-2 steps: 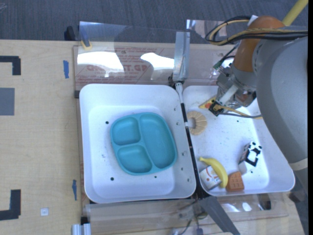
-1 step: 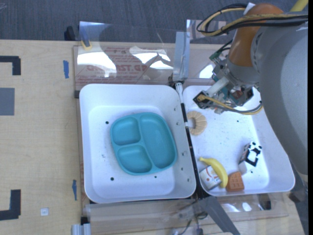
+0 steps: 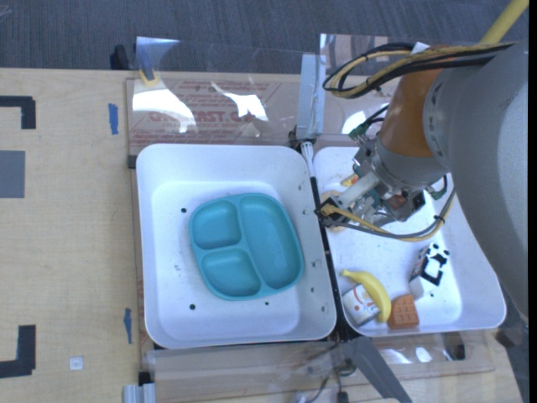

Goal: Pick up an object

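Two shallow white bins were set side by side on the bench. In the left bin, a teal divided plate was laid near the middle. In the right bin, a yellow banana was placed near the front edge, touching a small white cup, with an orange waffle-like block just beside. The gripper was seen over the bin's rear half; its opening could not be told.

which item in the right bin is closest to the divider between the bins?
The banana, yellow and curved; its tip reaches nearest the divider. The orange block and black-and-white piece lie further right.
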Action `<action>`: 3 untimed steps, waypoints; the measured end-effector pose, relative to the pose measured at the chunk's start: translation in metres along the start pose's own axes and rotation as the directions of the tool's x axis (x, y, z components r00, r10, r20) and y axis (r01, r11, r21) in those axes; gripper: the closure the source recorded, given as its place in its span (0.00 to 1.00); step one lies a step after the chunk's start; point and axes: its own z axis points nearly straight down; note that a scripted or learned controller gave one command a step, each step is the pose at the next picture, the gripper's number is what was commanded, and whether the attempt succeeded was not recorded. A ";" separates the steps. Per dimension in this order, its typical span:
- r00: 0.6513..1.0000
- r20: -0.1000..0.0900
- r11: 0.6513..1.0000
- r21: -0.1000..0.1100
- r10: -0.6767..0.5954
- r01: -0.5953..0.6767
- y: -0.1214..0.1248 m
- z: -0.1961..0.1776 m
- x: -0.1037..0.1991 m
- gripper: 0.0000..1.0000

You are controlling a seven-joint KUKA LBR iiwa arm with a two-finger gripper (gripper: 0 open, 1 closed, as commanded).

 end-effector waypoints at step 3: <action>0.930 -0.002 0.930 -0.005 -0.367 0.367 -0.101 -0.078 0.001 1.00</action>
